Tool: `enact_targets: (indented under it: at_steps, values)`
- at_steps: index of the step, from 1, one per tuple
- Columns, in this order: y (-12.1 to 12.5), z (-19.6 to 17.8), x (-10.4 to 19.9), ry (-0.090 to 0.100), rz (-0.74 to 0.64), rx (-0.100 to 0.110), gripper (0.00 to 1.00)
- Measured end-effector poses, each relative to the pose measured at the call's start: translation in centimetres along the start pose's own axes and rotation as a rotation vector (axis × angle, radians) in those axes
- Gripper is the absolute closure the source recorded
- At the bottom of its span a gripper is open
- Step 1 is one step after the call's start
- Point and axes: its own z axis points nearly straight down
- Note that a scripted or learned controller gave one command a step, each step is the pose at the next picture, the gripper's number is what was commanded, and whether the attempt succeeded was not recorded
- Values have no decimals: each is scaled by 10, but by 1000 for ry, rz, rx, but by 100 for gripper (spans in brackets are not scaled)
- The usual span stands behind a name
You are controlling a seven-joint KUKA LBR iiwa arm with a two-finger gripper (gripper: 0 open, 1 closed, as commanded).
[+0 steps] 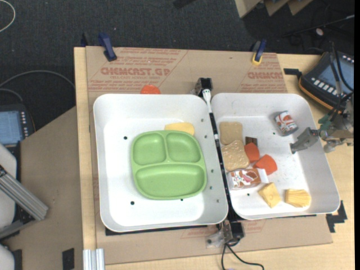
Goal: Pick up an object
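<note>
The right bin (315, 207) holds several small food items. A tan cracker (230, 132) and a textured biscuit (234, 154) lie along its left wall. Beside them are two orange-red pieces (266, 163) and a red-and-white packet (245, 178). Two yellow cheese-like blocks (270, 194) (297, 197) rest near the front edge. A small red-and-white can (286, 122) lies at the back right. My gripper (304, 141) reaches in over the bin's right rim, just right of the can and apart from it, with nothing seen in it.
The left bin (112, 207) carries a green divided plate (167, 165) with a pale yellow piece (180, 128) behind it. An orange disc (149, 90) sits on the board behind that bin. Blue clamps (107, 46) grip the board's far edge.
</note>
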Motion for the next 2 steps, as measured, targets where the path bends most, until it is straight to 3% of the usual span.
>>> enact_targets:
  at_steps: [1, 2]
  values:
    - [1, 126, 58, 7, -4, 14, 0]
    - [39, 173, 72, 0, -3, -1, 0]
